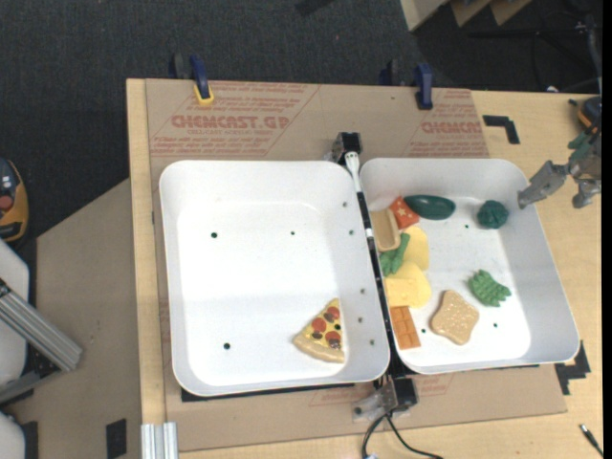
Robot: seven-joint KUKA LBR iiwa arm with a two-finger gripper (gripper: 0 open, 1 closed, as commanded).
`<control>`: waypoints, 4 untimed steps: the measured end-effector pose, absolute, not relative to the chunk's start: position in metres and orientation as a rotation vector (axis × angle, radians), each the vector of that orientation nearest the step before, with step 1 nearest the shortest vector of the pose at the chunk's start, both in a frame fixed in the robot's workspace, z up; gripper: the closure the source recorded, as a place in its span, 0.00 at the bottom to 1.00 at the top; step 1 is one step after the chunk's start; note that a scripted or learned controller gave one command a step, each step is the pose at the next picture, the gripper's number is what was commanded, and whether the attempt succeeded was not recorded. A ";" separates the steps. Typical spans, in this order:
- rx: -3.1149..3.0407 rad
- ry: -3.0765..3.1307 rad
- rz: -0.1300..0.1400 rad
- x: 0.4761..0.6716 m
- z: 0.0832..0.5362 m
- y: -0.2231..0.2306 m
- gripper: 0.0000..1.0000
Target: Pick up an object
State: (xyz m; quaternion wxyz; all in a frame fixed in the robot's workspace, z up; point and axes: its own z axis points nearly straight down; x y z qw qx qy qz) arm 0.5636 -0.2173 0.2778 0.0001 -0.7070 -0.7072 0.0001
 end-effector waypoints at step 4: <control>-2.215 -2.228 -0.006 0.669 0.097 -0.220 1.00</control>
